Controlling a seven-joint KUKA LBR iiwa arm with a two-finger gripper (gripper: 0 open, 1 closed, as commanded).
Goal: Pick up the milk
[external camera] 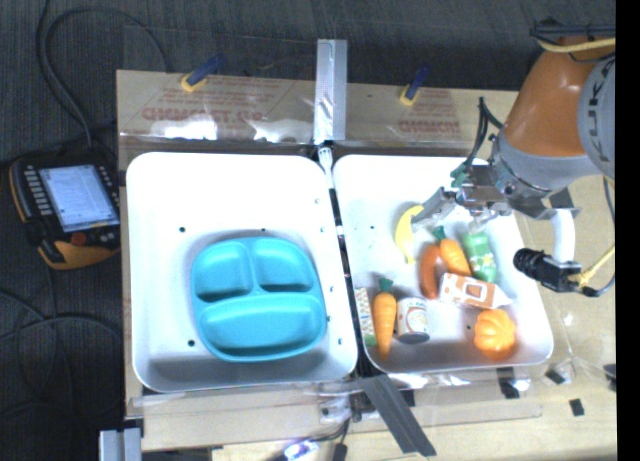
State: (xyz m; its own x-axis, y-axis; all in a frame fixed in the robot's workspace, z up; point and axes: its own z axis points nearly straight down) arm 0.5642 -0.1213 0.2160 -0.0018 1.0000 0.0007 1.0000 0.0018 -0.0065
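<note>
From the overhead camera view, you see the gripper (450, 211) hanging over the upper middle of the right bin (345, 249), its fingers spread wide with nothing between them. The milk (468, 291), a small white and orange carton, lies on its side lower in that bin, at about 5 o'clock from the fingertips and near but apart from them.

Around the carton the bin is crowded. A green bottle (480, 254) touches it at 1 o'clock, an orange vegetable (432, 267) sits just beside it at 10 o'clock, a small pumpkin (494, 330) lies close at 5 o'clock, and a can (412, 318) stands at 8 o'clock. A carrot (383, 317) lies beyond the can at 9 o'clock, and a banana (404, 229) rests at 7 o'clock from the gripper. In the left bin (150, 249) sits a blue divided tray (260, 296).

You are, I judge, in the approach step: nothing is grasped yet. The next move calls for shifting toward 5 o'clock over the carton, turning the fingers to straddle its narrow sides, and descending without clipping the bottle or vegetable.
</note>
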